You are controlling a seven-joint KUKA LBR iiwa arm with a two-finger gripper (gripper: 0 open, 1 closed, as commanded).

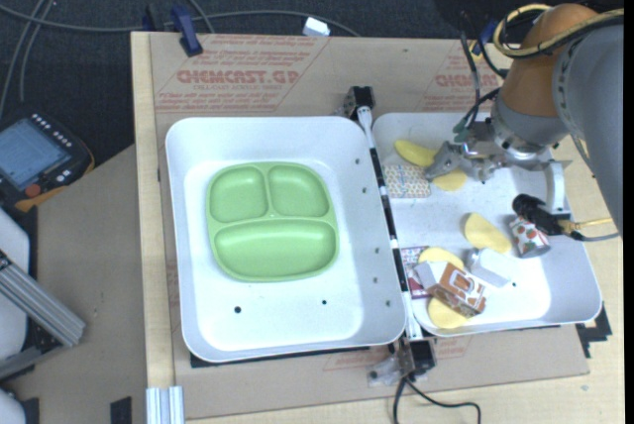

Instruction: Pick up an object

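The right white bin [575,288] holds several small objects. A yellow piece [414,153] lies at its far left, and another yellow piece [451,181] sits just under my gripper [458,161], which hangs low over the bin's far part. Further yellow pieces lie at mid-bin [485,232] and near the front [443,259]. A brown and orange packet [462,291] rests at the front, and a small brown carton [528,237] lies to the right. I cannot see anything held in the gripper.
The left white bin [188,244] carries a green divided plate [272,219]. A patterned packet [404,179] and a red and white packet [415,273] lie along the right bin's left wall. A black-tipped part [540,210] of the arm hangs over the right bin.
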